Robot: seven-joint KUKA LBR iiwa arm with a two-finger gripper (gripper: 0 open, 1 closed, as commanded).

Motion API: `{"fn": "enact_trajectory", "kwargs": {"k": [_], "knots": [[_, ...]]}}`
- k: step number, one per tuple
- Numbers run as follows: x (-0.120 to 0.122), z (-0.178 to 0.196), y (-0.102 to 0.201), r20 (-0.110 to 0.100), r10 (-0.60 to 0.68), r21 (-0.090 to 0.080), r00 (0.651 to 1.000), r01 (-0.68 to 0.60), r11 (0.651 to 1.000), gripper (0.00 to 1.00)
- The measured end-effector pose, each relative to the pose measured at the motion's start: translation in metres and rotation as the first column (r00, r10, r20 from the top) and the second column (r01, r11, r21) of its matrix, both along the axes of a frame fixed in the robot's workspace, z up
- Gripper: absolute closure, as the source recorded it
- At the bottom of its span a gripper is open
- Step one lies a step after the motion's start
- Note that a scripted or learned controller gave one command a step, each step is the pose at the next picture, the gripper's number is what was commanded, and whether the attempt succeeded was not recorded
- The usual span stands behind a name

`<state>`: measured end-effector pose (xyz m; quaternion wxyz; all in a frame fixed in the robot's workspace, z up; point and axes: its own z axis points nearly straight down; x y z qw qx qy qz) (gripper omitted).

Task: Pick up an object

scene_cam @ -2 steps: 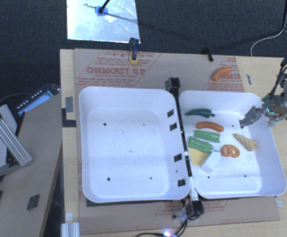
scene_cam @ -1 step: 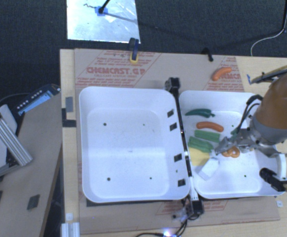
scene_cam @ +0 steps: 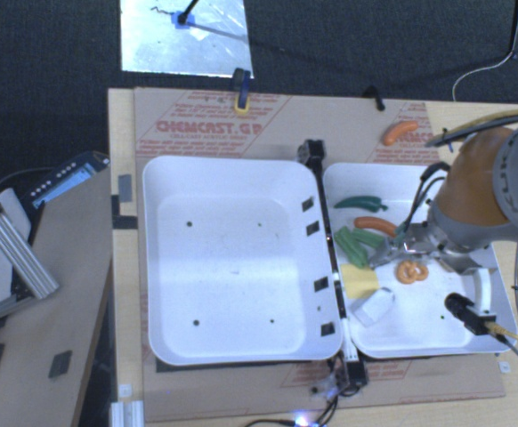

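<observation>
hovering: gripper (scene_cam: 392,254) over green veg (scene_cam: 355,246), r bin (scene_cam: 419,336); fingers' state can't tell.

The brown protective sheet (scene_cam: 277,118) covering the surface beneath the two bins carries red print. Along its far strip, behind the left bin (scene_cam: 232,256), the word CHEMCAST reads clearly, followed by what looks like "GP". Similar red lettering repeats near the far right corner, too blurred to read.
</observation>
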<state>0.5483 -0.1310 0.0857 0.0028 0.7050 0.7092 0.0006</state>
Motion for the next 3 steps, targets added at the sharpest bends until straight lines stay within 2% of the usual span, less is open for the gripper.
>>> {"fn": "enact_trajectory", "kwargs": {"k": [1,2,3], "knots": [[0.002,0.013,-0.003,0.007,-0.003,-0.003,1.0,0.003,1.0,1.0],[-0.056,-0.001,0.04,-0.006,-0.004,0.005,1.0,0.004,1.0,1.0],[0.012,0.0,0.006,0.003,-0.002,0.0,1.0,0.002,1.0,1.0]]}}
